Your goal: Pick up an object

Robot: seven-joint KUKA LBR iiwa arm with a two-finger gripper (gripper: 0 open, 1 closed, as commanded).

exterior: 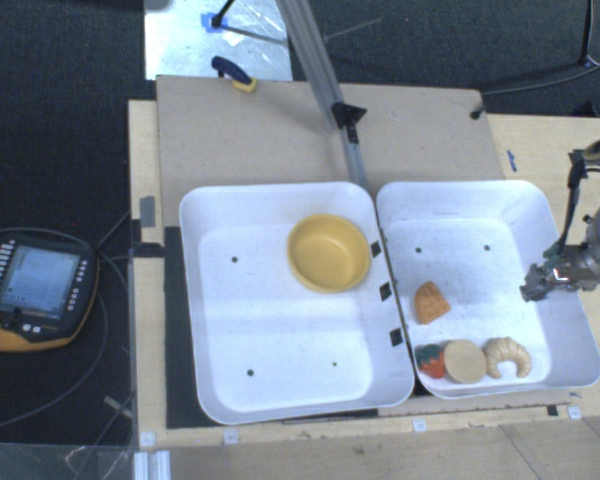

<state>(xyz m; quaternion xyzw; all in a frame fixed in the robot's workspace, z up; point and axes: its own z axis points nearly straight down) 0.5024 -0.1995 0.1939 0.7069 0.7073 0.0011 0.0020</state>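
The right bin (480,213) holds an orange wedge-shaped piece (431,303) near its left side. Along its front lie a round tan disc (465,361), a small red and green item (431,359) to the left of the disc, and a croissant (508,356) to the right of it. A yellow bowl (328,253) sits in the back right of the left bin (270,348). My gripper (542,283) hangs over the right bin's right rim, up and right of the croissant, with nothing seen in it.
A metal pole (315,58) slants from the top down to the gap between the bins. A clamp with a yellow tip (232,73) lies on the board behind them. A teach pendant (35,288) rests on the floor at the left.
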